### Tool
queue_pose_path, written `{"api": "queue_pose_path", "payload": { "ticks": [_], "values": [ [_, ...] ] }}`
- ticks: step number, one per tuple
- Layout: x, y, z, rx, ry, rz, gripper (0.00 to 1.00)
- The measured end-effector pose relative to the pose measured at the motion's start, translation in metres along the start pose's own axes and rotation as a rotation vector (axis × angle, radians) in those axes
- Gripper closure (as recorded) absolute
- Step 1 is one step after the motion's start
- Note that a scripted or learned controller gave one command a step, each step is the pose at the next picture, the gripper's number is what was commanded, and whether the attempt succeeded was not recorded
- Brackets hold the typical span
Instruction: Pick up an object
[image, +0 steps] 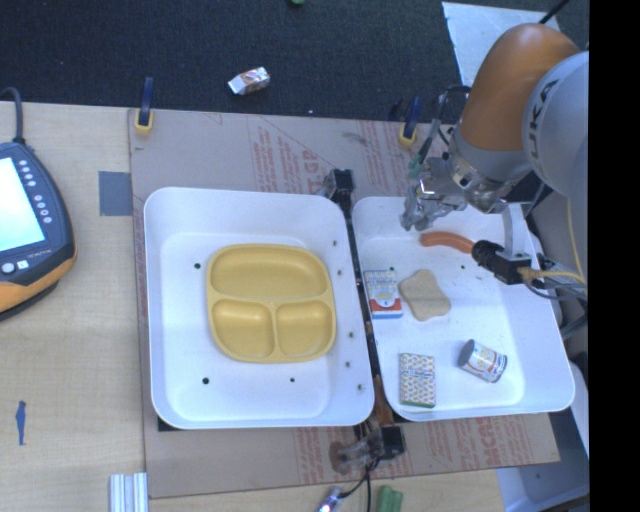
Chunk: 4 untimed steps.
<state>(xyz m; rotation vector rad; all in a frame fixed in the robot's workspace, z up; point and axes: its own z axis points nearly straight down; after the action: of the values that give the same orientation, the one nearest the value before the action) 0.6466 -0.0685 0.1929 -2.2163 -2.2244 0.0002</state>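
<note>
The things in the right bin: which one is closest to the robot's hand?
The orange carrot-like piece. It lies at the bin's far end, just below the hand. The tan sponge-like piece, small can and patterned packet sit farther down.

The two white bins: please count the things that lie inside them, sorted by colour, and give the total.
Yellow: 1, the divided tray in the left bin.
Orange: 1, the carrot in the right bin.
Tan: 1, the bread slice.
Green patterned: 1, the small box.
White with red and blue: 1, the carton.
Silver: 1, the can.
Total: 6
</note>
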Motion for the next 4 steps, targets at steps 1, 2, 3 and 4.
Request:
{"api": "queue_pose_path", "payload": {
  "ticks": [1, 2, 3, 4],
  "values": [
    [0.0, 0.0, 0.001, 0.002, 0.0, 0.0, 0.0],
    [-0.053, -0.017, 0.102, 0.005, -0.003, -0.001, 0.0],
    [-0.061, -0.052, 0.101, 0.003, -0.002, -0.002, 0.0],
    [-0.061, -0.021, 0.101, 0.001, -0.001, 0.0, 0.0]
  ]
}}
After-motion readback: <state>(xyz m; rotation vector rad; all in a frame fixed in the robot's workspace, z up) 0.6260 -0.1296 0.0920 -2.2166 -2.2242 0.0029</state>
